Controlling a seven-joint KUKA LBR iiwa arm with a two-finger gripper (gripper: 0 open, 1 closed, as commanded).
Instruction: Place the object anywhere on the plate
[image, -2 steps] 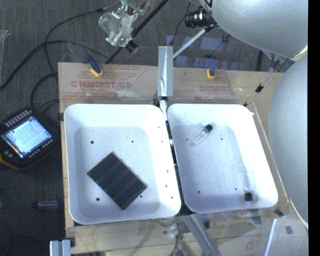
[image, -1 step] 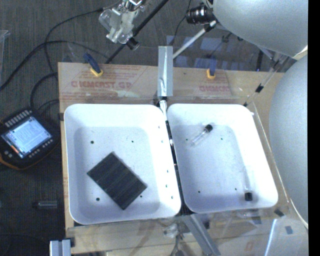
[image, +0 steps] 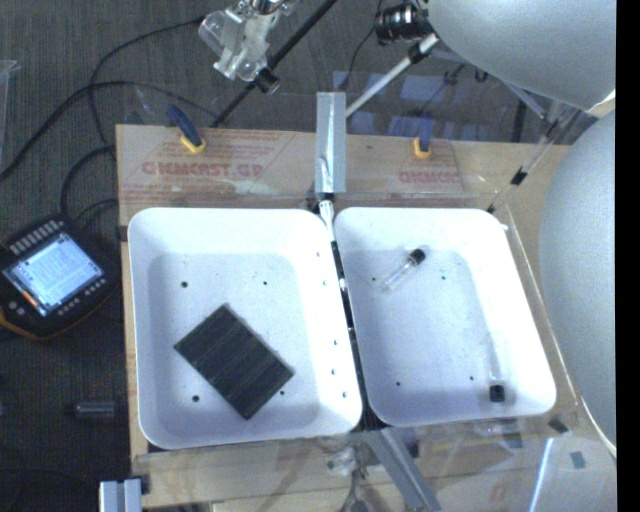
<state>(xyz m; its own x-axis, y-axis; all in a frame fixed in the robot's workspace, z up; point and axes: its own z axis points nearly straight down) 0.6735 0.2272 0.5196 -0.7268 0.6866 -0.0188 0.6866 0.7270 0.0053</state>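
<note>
Two shallow white bins sit side by side on the bench (image: 200, 165), and the grey arm (image: 590, 250) bulks over the top right and right side of the camera view. Its end effector cannot be made out, so whether it is open, closed or gripping anything I cannot tell, and places can only be given against the arm itself.

Left bin (image: 150, 250), the one farther from the arm, holds the dark ribbed plate (image: 234, 361), lying flat and bare. Right bin (image: 520, 300), just beside the arm, holds the object: a small clear tube with a dark cap (image: 403, 269), lying on the bin floor well apart from the plate. A tiny black piece (image: 496, 393) rests in that bin's near corner.

Judged so, the task has hardly begun: picking up, carrying across and setting down all remain.
</note>
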